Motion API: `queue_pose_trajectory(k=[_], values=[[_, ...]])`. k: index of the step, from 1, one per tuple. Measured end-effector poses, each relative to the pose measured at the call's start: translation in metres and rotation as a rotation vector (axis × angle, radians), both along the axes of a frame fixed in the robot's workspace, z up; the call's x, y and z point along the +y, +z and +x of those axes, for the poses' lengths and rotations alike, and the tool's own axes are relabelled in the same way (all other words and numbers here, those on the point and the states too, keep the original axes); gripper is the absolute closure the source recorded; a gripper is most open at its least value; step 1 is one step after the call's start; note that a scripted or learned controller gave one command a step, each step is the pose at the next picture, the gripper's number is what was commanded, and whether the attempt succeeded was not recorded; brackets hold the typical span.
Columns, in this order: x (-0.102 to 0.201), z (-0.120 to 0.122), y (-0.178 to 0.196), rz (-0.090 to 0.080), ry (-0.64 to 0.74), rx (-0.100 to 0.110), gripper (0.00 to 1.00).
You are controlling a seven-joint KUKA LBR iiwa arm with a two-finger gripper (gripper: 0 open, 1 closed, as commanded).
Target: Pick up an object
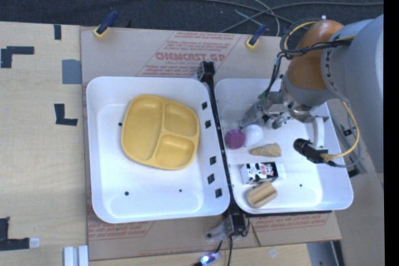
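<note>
Here, bench — two white bins on cardboard.

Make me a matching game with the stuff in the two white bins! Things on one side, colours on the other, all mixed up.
Things:
1. divided plate
2. small ball
3. egg-shaped thing
4. little carton

Colours:
A. white
B. black and white with a bit of red
C. yellow
D. purple

Pairs: 1-C, 2-D, 3-A, 4-B
</note>
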State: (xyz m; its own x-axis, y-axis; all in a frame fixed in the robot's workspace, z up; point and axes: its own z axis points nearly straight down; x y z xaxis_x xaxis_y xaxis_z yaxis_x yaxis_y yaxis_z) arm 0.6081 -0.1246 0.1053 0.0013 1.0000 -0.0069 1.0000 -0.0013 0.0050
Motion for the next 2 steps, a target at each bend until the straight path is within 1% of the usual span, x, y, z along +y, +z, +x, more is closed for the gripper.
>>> queue_pose_trajectory(k=[1,2], values=[[0.000,0.000,-0.021,0.005,0.003,0.007,0.00],[0.001,0.001,-0.010,0.005,0.004,0.004,1.00]])
